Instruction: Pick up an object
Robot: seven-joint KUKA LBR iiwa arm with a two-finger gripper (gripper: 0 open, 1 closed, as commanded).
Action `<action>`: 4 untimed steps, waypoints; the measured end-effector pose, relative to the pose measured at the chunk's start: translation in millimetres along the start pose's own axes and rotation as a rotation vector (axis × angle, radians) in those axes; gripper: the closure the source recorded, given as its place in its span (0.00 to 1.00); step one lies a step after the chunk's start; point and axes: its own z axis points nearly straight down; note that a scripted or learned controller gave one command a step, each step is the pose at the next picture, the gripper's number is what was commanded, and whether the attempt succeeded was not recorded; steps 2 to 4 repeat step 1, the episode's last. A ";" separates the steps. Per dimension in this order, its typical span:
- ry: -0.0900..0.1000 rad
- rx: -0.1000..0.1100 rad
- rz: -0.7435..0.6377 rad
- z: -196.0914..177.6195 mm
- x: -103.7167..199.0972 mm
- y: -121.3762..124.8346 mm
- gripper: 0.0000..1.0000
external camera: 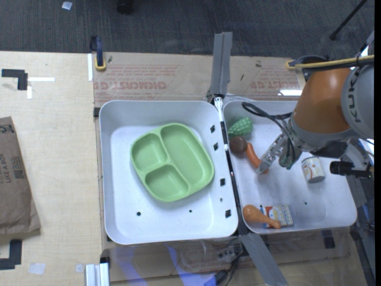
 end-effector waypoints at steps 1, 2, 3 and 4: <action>-0.002 0.000 0.109 -91.4 -16.4 98.4 1.00; -0.002 0.000 0.109 -91.4 -16.4 98.4 1.00; -0.002 0.000 0.109 -91.4 -16.4 98.4 1.00; -0.002 0.000 0.109 -91.4 -16.4 98.4 1.00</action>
